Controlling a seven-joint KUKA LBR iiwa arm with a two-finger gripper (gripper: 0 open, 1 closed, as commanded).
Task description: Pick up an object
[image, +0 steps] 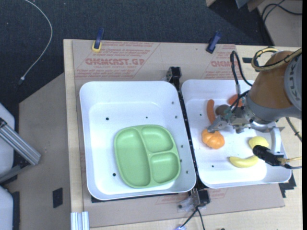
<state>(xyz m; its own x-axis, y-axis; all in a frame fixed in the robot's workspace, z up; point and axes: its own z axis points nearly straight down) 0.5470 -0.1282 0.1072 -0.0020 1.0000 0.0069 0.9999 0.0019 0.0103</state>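
While hanging low over the right bin, sits with the tool just above and to the right of a small orange fruit, close enough to look like touching, though contact cannot be confirmed from this slant. Cannot tell how far open the tool is, nor whether anything is held; nothing clearly seen between its fingers. Lies down and left of the tool, that fruit, round and so without a long axis to match. Stands just above the tool a carrot-like orange piece, long axis running up and down the view. Rests further right a yellow lemon-like piece, and below it a banana, lying roughly across the view, near the bin's lower wall. Leaves fair room around the fruit on the left side, tighter toward the bin's dividing wall. Holds a green divided plate in the left bin, well apart, all on a pale board surface.
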